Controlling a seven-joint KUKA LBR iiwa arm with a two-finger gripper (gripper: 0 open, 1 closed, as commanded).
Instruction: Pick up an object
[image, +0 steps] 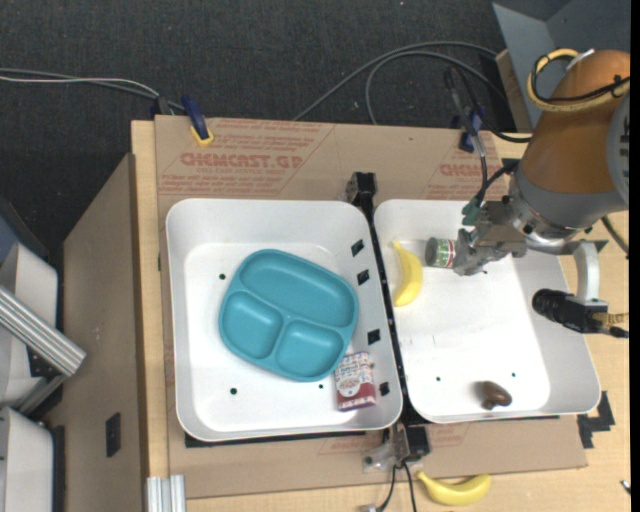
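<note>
A second banana (457, 488) lies on the bench edge nearest the camera, below the bins. In the right bin (560, 390), a small brown object (492, 396) sits near the front wall. In the left bin (190, 330), a red-and-white packet (354, 381) rests at the front right corner, just beside a teal divided plate (288, 313). Farther back in the right bin, a banana (406, 275) lies by the dividing wall. The gripper (470, 250) hangs just beyond it, beside a small can (440, 251); whether the jaws grasp the can cannot be told
</note>
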